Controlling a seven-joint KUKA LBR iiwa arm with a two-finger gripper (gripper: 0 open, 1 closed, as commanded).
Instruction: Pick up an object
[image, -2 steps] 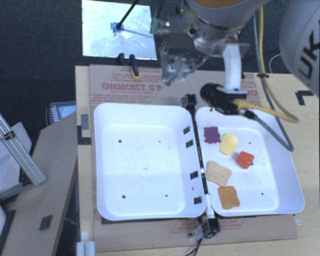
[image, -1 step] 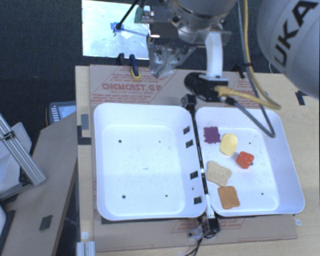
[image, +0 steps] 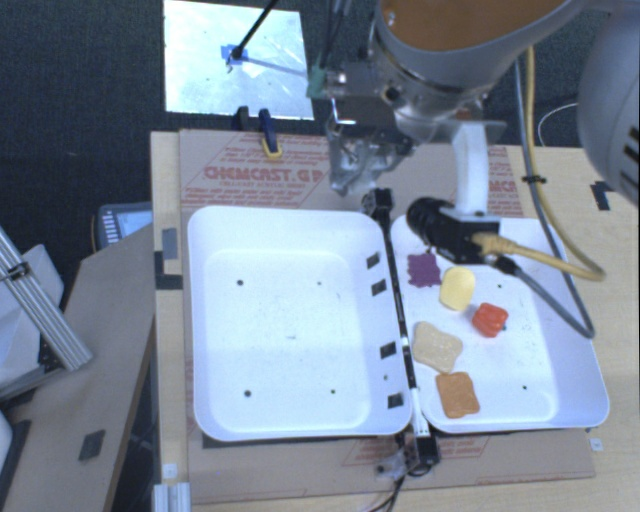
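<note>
My gripper (image: 362, 178) hangs high over the back edge of the bench, above the divide between the two bins, and nothing shows in it. In the right bin (image: 560, 400) lie several small items: a purple piece (image: 423, 268) near the back left, a pale yellow piece (image: 458, 288) beside it, a red piece (image: 490, 319) to the right, a beige slab (image: 437, 346) and an orange-brown square (image: 458, 394) toward the front. All of them lie below and to the right of the gripper.
The left bin (image: 215, 400) is a shallow white tray touching the right one along a black clipped seam (image: 397, 320). Cardboard (image: 240, 172) lies under both. A yellow cable (image: 545, 258) trails over the right bin's back.
</note>
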